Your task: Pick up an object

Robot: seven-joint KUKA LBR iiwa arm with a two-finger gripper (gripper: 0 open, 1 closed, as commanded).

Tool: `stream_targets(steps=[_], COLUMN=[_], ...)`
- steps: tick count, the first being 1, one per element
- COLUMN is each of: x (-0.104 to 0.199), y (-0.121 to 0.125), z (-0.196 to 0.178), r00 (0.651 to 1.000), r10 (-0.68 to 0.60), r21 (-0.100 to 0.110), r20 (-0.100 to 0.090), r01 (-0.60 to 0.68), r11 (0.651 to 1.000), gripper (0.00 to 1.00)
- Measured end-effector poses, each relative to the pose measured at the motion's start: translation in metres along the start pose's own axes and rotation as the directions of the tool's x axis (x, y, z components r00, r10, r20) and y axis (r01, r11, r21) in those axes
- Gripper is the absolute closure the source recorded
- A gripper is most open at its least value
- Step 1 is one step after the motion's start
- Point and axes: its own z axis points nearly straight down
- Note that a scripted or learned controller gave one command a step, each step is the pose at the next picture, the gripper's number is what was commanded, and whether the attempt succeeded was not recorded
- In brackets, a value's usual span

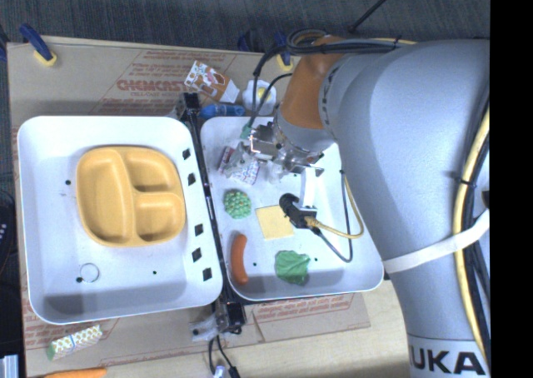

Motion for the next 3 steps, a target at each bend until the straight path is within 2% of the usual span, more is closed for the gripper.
stream_targets(steps=[1,2,3], x=[0.000,0.000,0.007], y=[0.000,0.000,0.014], z=[-0.011,-0.010,-0.002], r00=[1.000,1.000,0.998], r10=[-0.004,-0.004,-0.060], r21=[0.002,0.003,-0.008], r20=[0.001,0.001,0.003], r01=[0.004,0.004,0.060], r11=[1.000,1.000,0.998], gripper=[1.00,0.00,0.00])
